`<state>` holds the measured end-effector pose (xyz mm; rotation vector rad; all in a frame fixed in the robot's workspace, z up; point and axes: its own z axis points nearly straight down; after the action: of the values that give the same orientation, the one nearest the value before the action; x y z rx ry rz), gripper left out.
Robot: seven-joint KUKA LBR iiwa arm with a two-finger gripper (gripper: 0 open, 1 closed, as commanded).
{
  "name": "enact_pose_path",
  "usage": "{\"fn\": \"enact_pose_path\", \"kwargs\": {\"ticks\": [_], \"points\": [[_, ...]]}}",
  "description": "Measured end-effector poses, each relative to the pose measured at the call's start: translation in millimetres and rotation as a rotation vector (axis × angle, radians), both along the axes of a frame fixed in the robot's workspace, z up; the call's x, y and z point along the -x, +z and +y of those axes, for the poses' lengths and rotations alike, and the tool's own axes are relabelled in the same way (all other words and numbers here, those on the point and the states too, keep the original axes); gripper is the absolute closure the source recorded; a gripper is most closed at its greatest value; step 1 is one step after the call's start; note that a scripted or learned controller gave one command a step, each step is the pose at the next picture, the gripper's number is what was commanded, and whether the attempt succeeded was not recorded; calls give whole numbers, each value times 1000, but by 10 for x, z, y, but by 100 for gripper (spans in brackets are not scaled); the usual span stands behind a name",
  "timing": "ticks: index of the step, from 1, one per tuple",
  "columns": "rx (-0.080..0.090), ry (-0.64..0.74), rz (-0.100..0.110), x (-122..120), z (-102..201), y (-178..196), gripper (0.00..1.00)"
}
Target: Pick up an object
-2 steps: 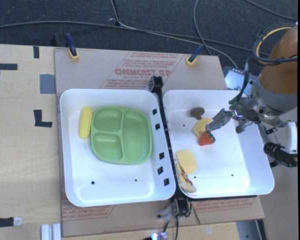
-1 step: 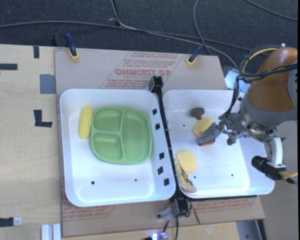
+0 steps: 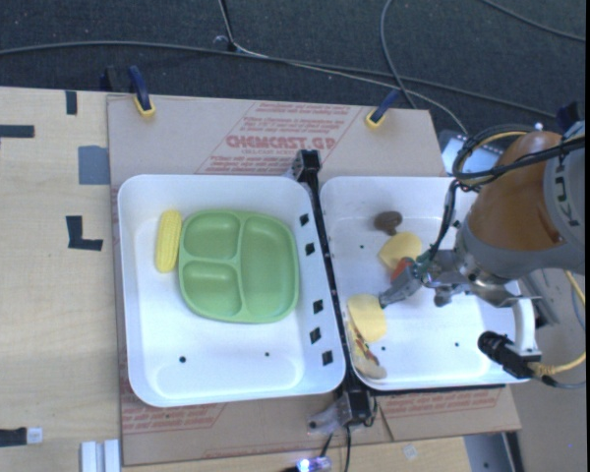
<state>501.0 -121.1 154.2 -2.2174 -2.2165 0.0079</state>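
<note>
My gripper point(image 3: 398, 289) reaches into the right bin point(image 3: 452, 362) from the right, its fingers low over the bin floor. It sits between two yellow food pieces: one point(image 3: 401, 250) just above it and one point(image 3: 366, 317) just below and to the left. I cannot make out whether the fingers hold anything. A small brown lump point(image 3: 387, 221) lies farther back in the same bin. A tan and reddish item point(image 3: 366, 358) rests at the bin's front left corner.
The left bin point(image 3: 157, 362) holds a green divided plate point(image 3: 239, 266) and a yellow corn cob point(image 3: 167, 240) beside its left rim. A black divider point(image 3: 320, 273) runs between the bins. Cables trail over the dark floor behind the bench.
</note>
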Motion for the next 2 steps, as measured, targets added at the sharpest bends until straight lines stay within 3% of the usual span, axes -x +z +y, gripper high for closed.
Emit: {"fn": "enact_pose_path", "kwargs": {"ticks": [1, 2], "points": [[0, 1, -2, -23, -64, -471, 0], [0, 2, -5, -33, -54, -347, 100]]}}
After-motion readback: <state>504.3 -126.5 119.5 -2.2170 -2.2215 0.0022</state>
